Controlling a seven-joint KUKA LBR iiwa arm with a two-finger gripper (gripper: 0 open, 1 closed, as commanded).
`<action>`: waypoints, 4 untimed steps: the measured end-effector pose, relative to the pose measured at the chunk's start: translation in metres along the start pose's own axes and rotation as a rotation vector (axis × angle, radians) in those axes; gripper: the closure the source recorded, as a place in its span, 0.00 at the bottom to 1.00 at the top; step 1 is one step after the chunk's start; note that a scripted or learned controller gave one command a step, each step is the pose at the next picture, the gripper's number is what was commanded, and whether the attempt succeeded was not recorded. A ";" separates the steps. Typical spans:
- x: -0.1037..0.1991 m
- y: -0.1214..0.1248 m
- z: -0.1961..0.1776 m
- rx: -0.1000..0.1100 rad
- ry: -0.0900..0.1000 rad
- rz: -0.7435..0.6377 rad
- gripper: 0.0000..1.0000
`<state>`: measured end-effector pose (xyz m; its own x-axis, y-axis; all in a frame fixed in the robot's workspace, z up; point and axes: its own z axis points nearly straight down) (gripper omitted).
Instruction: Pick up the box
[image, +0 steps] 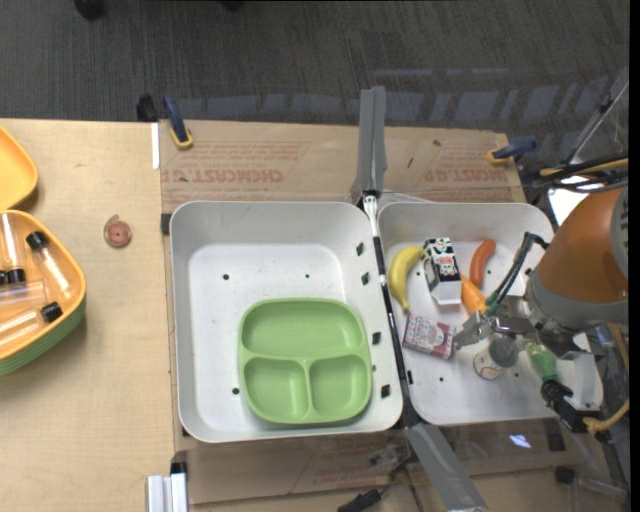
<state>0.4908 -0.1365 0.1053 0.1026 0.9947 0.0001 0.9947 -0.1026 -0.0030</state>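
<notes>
Camera view, arm: the grey arm (585, 270) with its orange band comes in from the right, over the right bin (450, 405).
Claw: the claw (478, 328) is low in the right bin, close to the right edge of the pink box; I cannot tell whether its fingers are apart or together.
Box: the small pink box (430, 337) lies flat on the right bin's floor, near the wall shared with the left bin, below the banana.
Close neighbours: a yellow banana (401, 273) curves just above the box; a black-and-white carton (440, 262) sits right of the banana; an orange carrot-shaped piece (482, 258) lies beyond that.
In the way: an orange bit (472, 296) sits right above the claw.
Left bin: the left bin (200, 300) holds a green three-compartment plate (305, 358).
Bench: the wooden bench (80, 420) carries yellow trays (30, 290) with vials at far left.
</notes>
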 end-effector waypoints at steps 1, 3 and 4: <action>-0.043 0.060 0.013 0.003 0.025 -0.131 0.00; 0.003 0.039 -0.060 -0.001 -0.001 0.000 0.00; 0.016 0.000 -0.039 0.000 0.000 -0.214 0.00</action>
<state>0.4930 -0.1210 0.1443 -0.1105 0.9939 0.0003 0.9939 0.1105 -0.0030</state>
